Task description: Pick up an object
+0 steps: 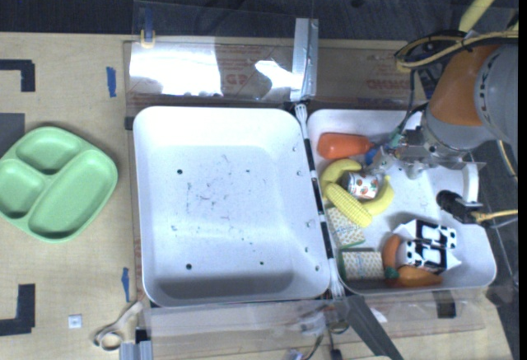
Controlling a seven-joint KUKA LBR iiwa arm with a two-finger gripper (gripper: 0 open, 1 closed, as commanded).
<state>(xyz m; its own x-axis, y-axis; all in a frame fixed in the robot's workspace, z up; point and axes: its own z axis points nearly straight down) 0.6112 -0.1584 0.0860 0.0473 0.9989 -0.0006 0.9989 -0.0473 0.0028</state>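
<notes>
Jaws (380, 159) hang low over the right bin (482, 272), near the banana (362, 185), corn cob (346, 203) and orange carrot-like piece (344, 144); whether they are released or clenched, I cannot tell. Those things lie crowded, touching one another, so a grasp could slip off or nudge a neighbour. On the wooden surface (58, 70), the left bin (226, 202) sits beside a green divided plate (53, 183); dark floor lies beyond.

one fixed camera looks down slantwise over both white bins (165, 136).
</notes>
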